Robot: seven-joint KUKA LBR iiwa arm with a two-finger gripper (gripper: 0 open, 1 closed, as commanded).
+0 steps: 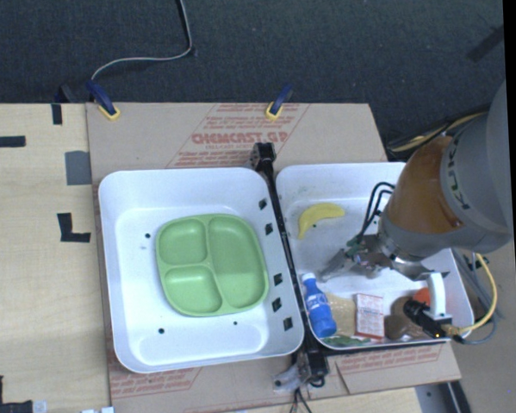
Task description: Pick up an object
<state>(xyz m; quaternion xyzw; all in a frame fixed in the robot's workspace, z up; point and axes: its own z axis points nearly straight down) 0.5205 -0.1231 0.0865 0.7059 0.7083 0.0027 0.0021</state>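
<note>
Right bin [326, 182]: yellow banana [319, 216] at back, blue bottle [316, 304] front-left, red-white packet [369, 315] beside it, all lying flat.

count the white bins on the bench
2. The left bin holds a green divided plate. The right bin holds a yellow banana, a blue bottle and other small items; the arm covers part of it.

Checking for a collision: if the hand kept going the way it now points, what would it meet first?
The hand points left, toward the blue bottle and the divider. Likely the bin floor or bottle first; depth is unclear.
</note>
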